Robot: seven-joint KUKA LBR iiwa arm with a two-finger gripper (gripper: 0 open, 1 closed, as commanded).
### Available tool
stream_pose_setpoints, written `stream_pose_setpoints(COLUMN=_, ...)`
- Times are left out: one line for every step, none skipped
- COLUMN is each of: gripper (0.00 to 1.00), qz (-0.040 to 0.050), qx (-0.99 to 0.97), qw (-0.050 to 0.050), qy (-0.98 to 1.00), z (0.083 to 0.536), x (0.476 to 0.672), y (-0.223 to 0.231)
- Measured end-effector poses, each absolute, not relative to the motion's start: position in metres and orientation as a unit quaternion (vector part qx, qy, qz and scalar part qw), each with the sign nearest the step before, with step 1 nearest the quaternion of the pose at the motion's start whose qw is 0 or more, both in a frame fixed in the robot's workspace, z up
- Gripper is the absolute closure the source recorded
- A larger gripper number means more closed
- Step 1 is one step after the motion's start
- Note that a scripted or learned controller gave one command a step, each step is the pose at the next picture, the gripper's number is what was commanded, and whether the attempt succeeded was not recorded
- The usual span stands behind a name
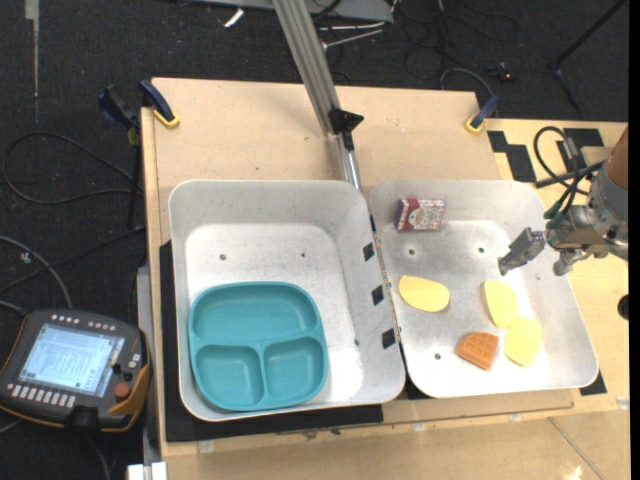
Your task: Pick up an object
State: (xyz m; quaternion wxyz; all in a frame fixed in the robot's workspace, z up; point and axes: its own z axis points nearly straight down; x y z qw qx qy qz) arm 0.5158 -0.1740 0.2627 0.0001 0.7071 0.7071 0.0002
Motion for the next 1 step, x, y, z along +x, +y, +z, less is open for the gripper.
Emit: stream_pose_setpoints(gripper=1.00, qz=0.0008, qx=0.706, qw=0.001, qy=0.708, z=0.2726, x=0.5167, y=-0.1735)
